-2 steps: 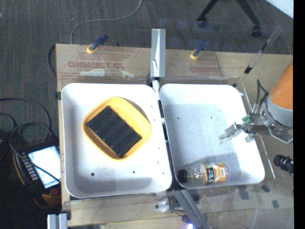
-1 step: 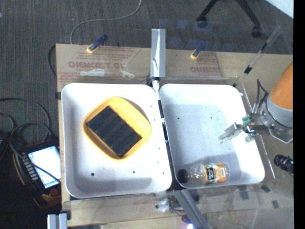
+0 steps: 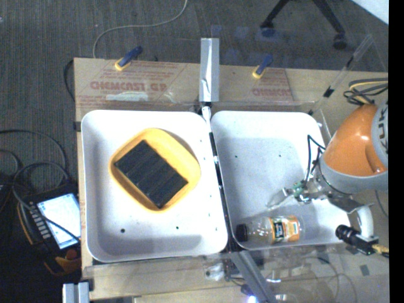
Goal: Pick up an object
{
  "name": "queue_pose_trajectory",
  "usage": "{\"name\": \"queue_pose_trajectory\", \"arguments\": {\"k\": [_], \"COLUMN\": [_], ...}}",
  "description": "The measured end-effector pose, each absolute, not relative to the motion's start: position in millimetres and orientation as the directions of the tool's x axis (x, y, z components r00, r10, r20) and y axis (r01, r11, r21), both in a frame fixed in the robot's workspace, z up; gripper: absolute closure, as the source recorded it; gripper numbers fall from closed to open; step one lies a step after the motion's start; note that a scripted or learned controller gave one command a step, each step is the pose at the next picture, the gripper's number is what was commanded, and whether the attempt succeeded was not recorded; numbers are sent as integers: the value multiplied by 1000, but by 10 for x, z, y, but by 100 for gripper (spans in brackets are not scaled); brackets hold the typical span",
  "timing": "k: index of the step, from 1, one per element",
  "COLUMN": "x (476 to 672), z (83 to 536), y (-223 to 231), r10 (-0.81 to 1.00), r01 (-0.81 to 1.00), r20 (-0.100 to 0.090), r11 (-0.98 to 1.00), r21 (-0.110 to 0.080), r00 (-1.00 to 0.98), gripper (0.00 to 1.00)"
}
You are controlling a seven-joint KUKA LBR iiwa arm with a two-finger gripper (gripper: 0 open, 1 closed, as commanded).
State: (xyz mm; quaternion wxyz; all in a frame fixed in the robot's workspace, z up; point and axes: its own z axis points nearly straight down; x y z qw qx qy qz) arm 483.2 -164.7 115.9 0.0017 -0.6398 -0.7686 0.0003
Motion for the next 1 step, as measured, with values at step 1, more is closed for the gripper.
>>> {"name": "queue_pose_trajectory", "arguments": {"k": [1], "x": [5339], "z": [1097], "y": [-1777], "r10": [995], "r01": [995], "r20": [-1], "r11": [-103], "r21": [-2], "r00": [103], "gripper": [0]}}
